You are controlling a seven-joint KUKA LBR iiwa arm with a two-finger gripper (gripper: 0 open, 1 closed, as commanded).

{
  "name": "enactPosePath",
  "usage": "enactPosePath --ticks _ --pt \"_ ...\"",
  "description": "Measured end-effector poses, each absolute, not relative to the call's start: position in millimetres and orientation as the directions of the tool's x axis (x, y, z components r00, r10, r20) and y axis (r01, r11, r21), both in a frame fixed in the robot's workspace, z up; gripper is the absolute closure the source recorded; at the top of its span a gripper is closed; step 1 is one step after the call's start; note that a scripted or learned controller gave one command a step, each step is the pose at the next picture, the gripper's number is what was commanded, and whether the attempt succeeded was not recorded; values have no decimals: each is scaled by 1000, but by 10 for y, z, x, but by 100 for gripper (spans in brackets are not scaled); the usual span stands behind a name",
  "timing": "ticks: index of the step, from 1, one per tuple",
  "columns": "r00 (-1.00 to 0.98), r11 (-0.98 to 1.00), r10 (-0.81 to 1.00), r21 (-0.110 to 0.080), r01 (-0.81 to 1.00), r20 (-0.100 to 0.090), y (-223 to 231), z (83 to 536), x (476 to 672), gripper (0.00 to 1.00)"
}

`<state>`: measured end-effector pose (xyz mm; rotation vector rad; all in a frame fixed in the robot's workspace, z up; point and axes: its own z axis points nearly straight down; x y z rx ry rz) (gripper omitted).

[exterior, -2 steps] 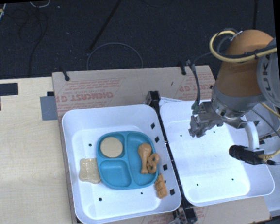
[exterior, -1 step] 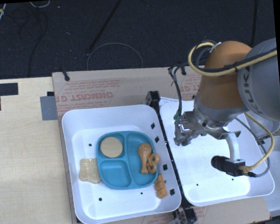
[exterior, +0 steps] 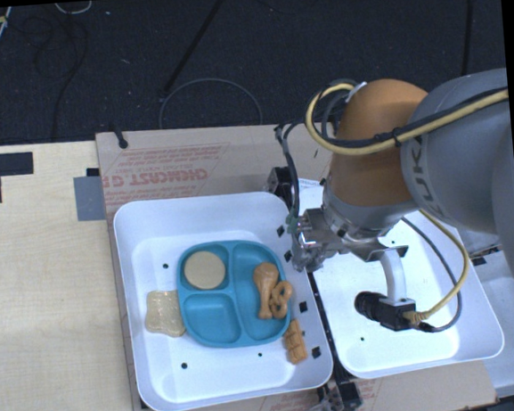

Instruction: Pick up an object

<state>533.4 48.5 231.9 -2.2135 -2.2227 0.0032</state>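
Tan pretzel (exterior: pixel 273 289) on blue tray (exterior: pixel 215 319)

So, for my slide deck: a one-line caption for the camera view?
KUKA arm hangs over the right bin; a blue tray of food sits in the left bin.

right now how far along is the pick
Nothing looks picked yet. The blue tray sits in the left bin with a round cracker and a pretzel on it; a pale piece lies beside it. The gripper hangs over the seam between the bins. Grasping and lifting remain.
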Motion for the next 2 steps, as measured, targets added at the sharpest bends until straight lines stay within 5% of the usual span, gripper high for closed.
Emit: enactPosePath --ticks 1,2 --pt "-4 4 1000 -6 1000 1 1008 2202 5142 100" --pt "-1 1 1000 -5 1000 0 991 2207 5148 0"
